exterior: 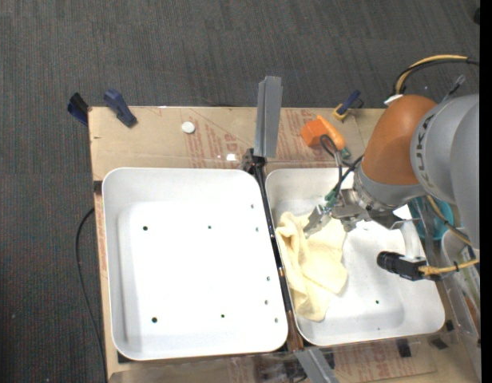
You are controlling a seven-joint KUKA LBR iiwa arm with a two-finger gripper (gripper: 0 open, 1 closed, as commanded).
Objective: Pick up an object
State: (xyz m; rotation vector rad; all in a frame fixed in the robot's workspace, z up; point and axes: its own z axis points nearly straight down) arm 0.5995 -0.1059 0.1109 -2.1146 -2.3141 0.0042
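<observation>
The bench (150,138), faced with brown board, is seen from above against dark carpet, and two shallow white bins are carried on it side by side. The left bin (118,214) is the larger in view, and small dark holes are spread over its floor. The right bin (390,317) is partly covered by the arm (438,146), which is grey with an orange band above the wrist and enters from the right of the view. A pale yellow cloth (318,266) is located in the right bin, crumpled against its left wall and extended toward the bin's middle. The gripper (330,218) is positioned at the upper edge of the cloth; its two fingers are seen spread apart, one reaching over the cloth's top fold and the other just beside it, and no part of the cloth is seen clamped between them. A grey upright post (268,118) is fitted behind the gap between the bins. An orange clamp (316,130) is placed on the board behind the right bin, and blue clamps (118,106) are fixed at the board's far left corner. A small white disc (188,127) lies on the board behind the left bin.
</observation>
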